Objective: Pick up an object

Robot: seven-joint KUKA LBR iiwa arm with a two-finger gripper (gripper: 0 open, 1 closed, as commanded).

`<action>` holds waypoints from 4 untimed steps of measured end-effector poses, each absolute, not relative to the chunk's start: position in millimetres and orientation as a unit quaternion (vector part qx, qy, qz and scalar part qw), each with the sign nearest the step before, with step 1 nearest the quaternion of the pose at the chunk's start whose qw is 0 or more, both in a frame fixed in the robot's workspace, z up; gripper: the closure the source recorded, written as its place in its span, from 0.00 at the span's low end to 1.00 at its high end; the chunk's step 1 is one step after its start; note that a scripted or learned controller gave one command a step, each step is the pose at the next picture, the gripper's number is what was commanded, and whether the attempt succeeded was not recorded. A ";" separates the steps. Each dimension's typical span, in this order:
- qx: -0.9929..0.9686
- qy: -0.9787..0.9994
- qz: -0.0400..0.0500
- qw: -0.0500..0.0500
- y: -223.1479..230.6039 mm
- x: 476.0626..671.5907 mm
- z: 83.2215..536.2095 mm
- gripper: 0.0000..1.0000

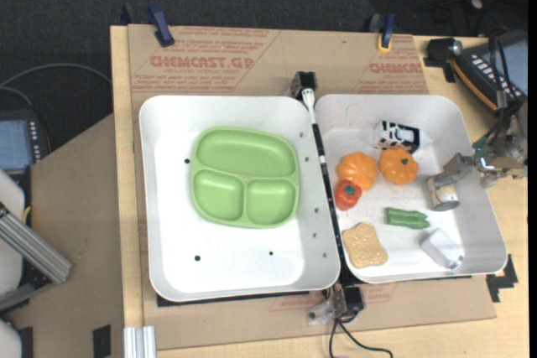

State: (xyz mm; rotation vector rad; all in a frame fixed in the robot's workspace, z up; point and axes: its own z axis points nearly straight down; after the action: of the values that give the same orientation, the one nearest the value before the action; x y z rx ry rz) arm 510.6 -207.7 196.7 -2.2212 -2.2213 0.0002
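The right bin (470, 126) holds two small orange pumpkins (357, 168) (398, 165), a red tomato-like piece (348, 194), a green pod-shaped piece (408, 219), a tan slice of bread (365, 245), a black-and-white item (399, 133), a grey metallic piece (445, 187) and a grey block (440, 248). My gripper (485, 160) sits at the bin's right rim, just right of the grey metallic piece. Nothing is clearly held in it.
The left bin (168, 256) carries a green three-compartment plate (245, 177). Both bins rest on a brown board (210, 54) held by clamps at its far edge. A black divider strip (322, 172) runs between the bins. Cables and equipment crowd the right edge.
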 end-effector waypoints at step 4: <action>-0.708 -0.707 0.004 0.008 -196.8 477.0 345.3 1.00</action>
State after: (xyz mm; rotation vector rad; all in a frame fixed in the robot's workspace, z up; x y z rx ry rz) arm 477.0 -196.8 345.3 -2.2118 -2.2087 0.0115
